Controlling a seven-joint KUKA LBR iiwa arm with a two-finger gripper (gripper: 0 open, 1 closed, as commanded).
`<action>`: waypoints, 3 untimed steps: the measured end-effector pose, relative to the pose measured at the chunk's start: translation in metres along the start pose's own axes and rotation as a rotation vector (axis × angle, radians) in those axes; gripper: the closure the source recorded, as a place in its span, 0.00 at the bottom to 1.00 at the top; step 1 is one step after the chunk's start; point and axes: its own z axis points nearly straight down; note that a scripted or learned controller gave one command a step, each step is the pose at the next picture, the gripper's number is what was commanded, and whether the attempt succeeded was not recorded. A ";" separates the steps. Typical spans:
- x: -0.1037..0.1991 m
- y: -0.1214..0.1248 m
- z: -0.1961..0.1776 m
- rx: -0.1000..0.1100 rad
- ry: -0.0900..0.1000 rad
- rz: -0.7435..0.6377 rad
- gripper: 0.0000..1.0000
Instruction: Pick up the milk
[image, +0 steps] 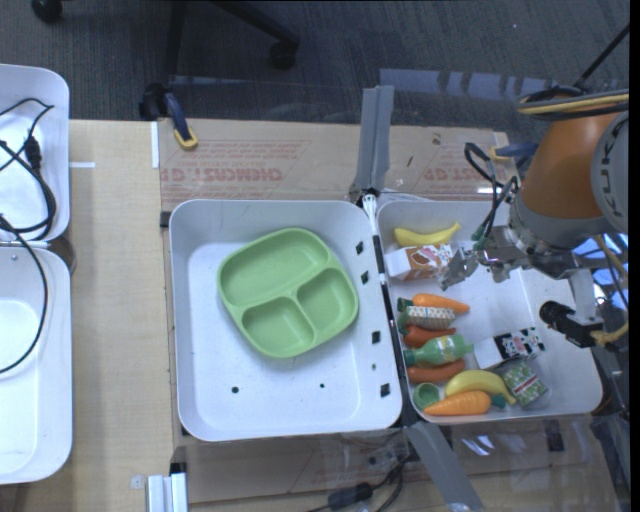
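The milk (512, 346) is a small white carton with black cow patches. It lies on its side in the right bin (560, 300), near that bin's front right. My gripper (463, 268) hangs over the back of the same bin, up and to the left of the milk and well apart from it. Its tip is right beside an orange-and-white carton (420, 261). Nothing of the milk is hidden.
The right bin also holds a banana (427, 235), carrots (440, 302), a green bottle (438, 350), a second banana (478, 382) and a green packet (524, 383) next to the milk. A green divided plate (288, 291) lies in the left bin (200, 400).
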 end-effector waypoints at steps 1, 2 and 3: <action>0.016 0.049 0.061 -0.003 -0.001 -0.249 0.00; -0.002 0.019 0.060 -0.003 -0.001 -0.293 0.00; 0.003 0.061 0.062 0.047 0.005 -0.080 0.00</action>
